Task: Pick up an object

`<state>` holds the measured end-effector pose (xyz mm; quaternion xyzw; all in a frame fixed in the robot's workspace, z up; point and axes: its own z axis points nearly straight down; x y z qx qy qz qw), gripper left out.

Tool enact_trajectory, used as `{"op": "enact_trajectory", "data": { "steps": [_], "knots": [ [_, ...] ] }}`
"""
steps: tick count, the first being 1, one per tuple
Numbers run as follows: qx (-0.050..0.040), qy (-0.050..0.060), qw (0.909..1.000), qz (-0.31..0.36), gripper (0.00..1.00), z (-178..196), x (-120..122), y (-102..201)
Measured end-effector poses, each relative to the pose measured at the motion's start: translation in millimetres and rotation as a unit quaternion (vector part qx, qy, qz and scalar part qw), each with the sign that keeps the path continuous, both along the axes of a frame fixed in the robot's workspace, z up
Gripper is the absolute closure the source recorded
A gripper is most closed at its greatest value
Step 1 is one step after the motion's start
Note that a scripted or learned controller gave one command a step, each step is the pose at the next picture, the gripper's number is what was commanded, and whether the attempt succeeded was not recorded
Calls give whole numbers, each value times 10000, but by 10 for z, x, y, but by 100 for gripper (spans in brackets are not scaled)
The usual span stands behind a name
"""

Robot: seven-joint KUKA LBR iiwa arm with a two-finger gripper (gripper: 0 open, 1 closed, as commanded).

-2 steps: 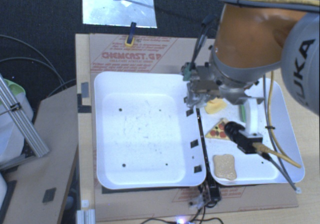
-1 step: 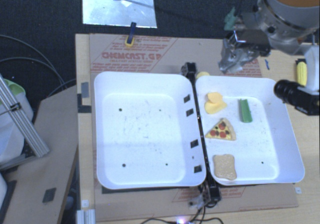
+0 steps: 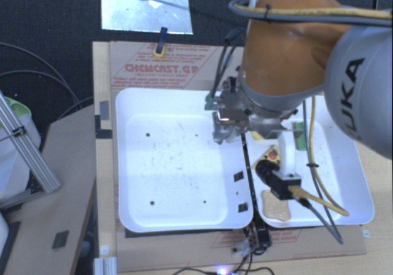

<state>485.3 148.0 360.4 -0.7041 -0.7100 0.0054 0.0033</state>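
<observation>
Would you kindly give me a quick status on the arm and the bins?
Arm low over right bin, near the divider. Tan flat piece lies at that bin's front. Arm covers much of the right bin.

Two bins sit side by side on the worktop (image 3: 73, 163): the left bin (image 3: 178, 163) and the right bin (image 3: 350, 188), their inner rims touching. The arm (image 3: 307, 53) hangs above that shared rim. Several small objects (image 3: 276, 206) lie in the right bin's near-left corner.
</observation>
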Motion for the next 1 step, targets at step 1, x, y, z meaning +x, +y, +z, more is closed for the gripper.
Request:
{"op": "enact_trajectory", "data": {
  "steps": [1],
  "knots": [
    [27,-83,10000,12,100,199,22,-21]
  ]
}}
